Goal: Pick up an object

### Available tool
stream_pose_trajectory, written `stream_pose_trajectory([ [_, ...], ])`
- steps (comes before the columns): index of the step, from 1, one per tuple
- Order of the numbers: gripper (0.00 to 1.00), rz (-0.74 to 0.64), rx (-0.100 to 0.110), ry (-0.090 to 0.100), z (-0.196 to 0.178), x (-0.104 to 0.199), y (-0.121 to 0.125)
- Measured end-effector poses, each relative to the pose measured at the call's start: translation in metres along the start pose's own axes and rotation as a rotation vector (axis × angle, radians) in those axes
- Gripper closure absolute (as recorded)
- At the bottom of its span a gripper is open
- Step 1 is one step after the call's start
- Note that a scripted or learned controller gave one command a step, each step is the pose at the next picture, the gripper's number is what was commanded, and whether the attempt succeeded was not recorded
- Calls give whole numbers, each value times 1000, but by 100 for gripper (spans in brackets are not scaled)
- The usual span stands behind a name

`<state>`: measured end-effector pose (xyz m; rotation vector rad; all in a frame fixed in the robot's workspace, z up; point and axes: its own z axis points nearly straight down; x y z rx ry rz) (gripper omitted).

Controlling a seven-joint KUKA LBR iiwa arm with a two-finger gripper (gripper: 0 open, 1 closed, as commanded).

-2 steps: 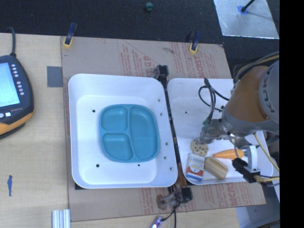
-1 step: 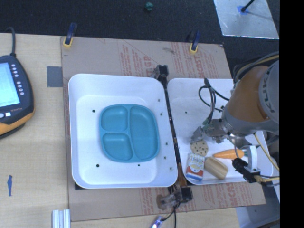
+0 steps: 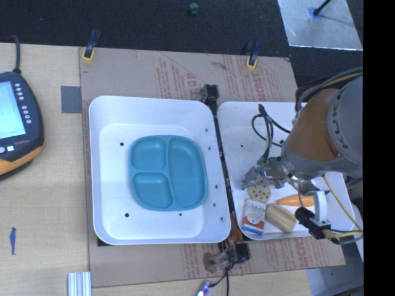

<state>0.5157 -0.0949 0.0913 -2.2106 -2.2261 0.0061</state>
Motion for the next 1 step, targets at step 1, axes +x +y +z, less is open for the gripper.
stream_pose_trajectory([
  [1, 100, -1, -7, -1, -13, -1, 2],
])
